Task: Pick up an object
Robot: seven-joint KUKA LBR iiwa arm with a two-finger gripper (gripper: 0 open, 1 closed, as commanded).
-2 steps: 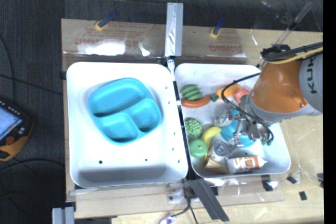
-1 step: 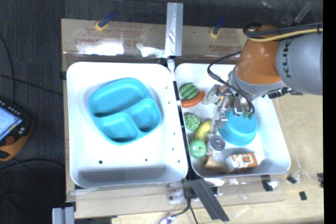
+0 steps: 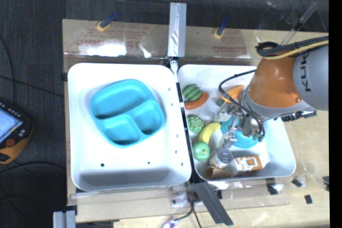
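The right bin [image 3: 283, 142] holds several small items. A green and orange toy [image 3: 193, 94] lies at its upper left, with a bumpy green fruit [image 3: 195, 124], a yellow banana [image 3: 209, 132] and a green apple [image 3: 201, 152] below it. An orange carton [image 3: 249, 163] and a brown piece [image 3: 212, 171] rest near the front wall. My gripper [image 3: 234, 126] is low in the middle of this bin, over a blue object [image 3: 245, 139] and just right of the banana. An orange piece [image 3: 233, 94] peeks out beside the wrist.
The left bin [image 3: 80, 115] holds a blue divided tray [image 3: 127, 110]. A metal divider post [image 3: 177, 29] stands behind the bins' shared wall. A black handheld device [image 3: 10, 133] lies off the bench at far left.
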